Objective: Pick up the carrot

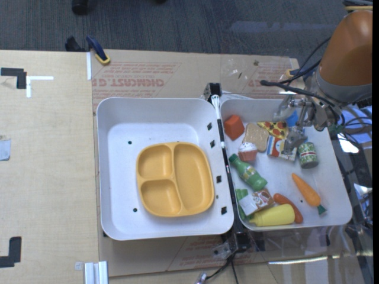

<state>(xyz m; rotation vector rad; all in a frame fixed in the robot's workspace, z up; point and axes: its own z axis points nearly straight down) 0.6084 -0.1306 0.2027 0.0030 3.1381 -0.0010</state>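
I count two shallow white bins on my worktop (47,158). The left white bin (112,176) carries one yellow plastic plate (175,178) split into three compartments. The right white bin (339,185) carries the clutter: one red block (234,126) near the dividing wall, one beige bread-slice toy (256,134), one small cupcake toy with a red top (247,152) just below it, one green plastic bottle (249,173) lying tilted, one green-and-white carton (249,201) toward the front, and one yellow banana-like toy (275,216) touching a red sausage-shaped piece (291,206). Further right I see one colourful snack packet (275,136) and one small green can (308,155). The single orange plastic carrot (307,191) lies flat in the front-right part of that bin, green stub pointing to the front corner, apart from the arm. My grey two-finger gripper (291,147) hangs over the packet, beside the can; whether the fingers are open or closed I cannot tell
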